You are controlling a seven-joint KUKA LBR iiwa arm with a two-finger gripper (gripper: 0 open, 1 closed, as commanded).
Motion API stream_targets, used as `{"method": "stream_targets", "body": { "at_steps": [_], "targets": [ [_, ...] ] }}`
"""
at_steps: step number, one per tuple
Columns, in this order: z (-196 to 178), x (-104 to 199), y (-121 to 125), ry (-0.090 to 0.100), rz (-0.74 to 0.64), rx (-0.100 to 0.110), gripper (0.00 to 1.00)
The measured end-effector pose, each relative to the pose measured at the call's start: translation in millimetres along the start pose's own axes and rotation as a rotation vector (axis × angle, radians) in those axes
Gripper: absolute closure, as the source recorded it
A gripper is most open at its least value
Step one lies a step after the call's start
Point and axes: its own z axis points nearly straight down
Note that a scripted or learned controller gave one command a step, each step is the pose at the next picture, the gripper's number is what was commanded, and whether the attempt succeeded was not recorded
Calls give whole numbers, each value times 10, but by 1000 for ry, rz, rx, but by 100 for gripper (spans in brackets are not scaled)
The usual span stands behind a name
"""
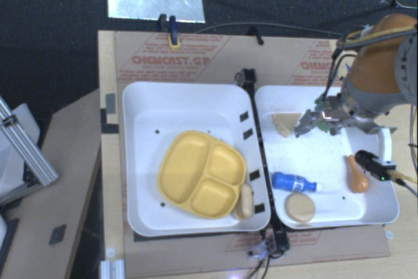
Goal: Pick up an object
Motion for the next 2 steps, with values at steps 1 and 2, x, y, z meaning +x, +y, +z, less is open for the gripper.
{"method": "stream_targets", "body": {
  "at_steps": [1,2],
  "targets": [
    [494,-8,-101,0,0,0,0],
    [947,-3,-102,1,-1,-1,0]
  ]
}}
